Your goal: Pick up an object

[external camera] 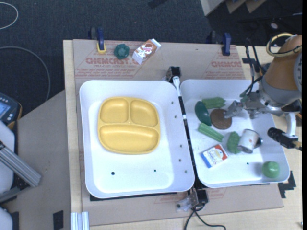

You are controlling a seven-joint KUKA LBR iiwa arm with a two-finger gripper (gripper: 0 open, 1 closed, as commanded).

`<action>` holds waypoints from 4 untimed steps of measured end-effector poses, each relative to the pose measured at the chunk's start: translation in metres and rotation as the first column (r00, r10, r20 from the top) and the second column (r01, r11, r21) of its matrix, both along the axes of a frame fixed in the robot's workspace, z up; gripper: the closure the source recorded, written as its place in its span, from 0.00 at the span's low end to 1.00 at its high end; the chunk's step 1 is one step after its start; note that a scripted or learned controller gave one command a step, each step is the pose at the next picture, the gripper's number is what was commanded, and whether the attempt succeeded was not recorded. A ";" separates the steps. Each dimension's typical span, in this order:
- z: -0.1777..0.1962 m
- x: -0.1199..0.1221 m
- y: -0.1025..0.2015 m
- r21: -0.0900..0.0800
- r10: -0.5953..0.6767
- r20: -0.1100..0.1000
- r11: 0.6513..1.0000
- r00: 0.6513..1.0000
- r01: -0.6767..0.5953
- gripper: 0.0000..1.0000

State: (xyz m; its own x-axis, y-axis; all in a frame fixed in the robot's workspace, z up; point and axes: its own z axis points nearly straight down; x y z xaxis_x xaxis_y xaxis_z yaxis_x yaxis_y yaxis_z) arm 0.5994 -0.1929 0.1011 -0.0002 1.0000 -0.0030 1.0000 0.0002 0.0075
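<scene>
The right bin (240, 176) holds several things. A brown disc (221, 120) lies beside a dark green rounded piece (202, 112), with a pale green pod (213, 102) behind them. In front of these lie a green stick (211, 132), a green lump (233, 142), a white and grey cup on its side (249, 140), a small red and white carton (214, 155) and a green ball (271, 169). My gripper (236, 109) hangs low over the bin's back right, just right of the brown disc. I see nothing held in it.
In the left bin (139, 181) sits a yellow divided plate (128, 125). Behind the bins, on the board, lie a teal lump (122, 50) and a small white and red carton (146, 51). Blue clamps (100, 38) (226, 42) stand at the back edge.
</scene>
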 end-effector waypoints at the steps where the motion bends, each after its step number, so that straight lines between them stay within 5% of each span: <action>1: -0.012 -0.031 0.018 0.001 -0.003 0.001 1.000 1.000 0.003 0.00; 2: -0.012 0.033 0.075 0.000 0.006 0.005 1.000 1.000 -0.006 0.00; 3: -0.011 -0.019 0.075 0.002 -0.003 0.002 1.000 1.000 0.003 0.00; 4: -0.001 -0.017 0.075 0.001 -0.001 0.007 1.000 1.000 0.001 1.00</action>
State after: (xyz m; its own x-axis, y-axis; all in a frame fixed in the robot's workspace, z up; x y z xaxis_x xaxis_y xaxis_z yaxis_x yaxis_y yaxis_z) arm 0.5829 -0.1181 0.1004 0.0004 1.0000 -0.0021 0.9999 -0.0004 0.0141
